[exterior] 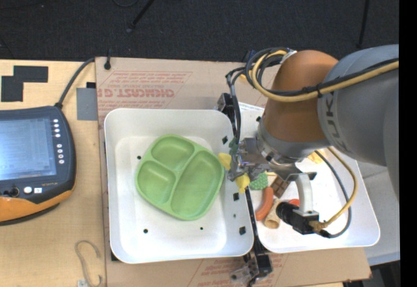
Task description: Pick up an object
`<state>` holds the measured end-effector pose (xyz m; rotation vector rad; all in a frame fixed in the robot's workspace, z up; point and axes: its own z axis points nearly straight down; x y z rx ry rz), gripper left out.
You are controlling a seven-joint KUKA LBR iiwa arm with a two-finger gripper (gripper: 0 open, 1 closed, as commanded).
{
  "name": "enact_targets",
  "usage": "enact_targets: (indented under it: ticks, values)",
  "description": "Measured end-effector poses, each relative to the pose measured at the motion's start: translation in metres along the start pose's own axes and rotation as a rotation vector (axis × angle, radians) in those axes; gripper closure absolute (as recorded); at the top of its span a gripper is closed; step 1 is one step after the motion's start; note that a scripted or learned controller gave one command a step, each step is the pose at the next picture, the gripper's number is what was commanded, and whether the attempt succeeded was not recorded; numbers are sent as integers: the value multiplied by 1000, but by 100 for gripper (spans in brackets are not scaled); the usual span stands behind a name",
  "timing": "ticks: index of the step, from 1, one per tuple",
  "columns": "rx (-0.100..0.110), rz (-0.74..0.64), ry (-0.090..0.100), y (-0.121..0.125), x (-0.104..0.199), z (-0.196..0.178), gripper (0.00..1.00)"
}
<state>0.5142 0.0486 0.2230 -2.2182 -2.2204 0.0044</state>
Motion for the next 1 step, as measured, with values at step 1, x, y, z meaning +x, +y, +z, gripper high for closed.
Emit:
enact_targets:
  ticks: [1]
  values:
    - [0,1,-1,7,-6,5,100]
